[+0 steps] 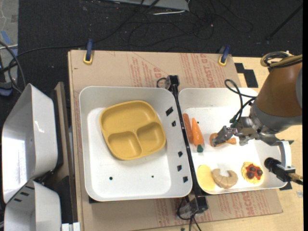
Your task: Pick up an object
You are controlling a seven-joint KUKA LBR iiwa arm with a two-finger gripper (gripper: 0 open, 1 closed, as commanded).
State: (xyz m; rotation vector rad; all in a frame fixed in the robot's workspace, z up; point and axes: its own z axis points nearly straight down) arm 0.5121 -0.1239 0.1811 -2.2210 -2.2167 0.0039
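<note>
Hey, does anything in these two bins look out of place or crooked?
Only mildly: the yellow divided plate lies rotated askew in the left bin, its edges not square with the walls. The toy foods in the right bin look scattered but intact.

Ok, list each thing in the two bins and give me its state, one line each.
Yellow divided plate: upright, tilted askew in the left bin, compartments bare.
Carrot: lying flat in the right bin, near the divider.
Orange piece: lying at the gripper tips; grip unclear.
Croissant: lying flat near the front wall.
Tart: upright, berries on top.
Yellow slice: lying flat beside the croissant.
</note>
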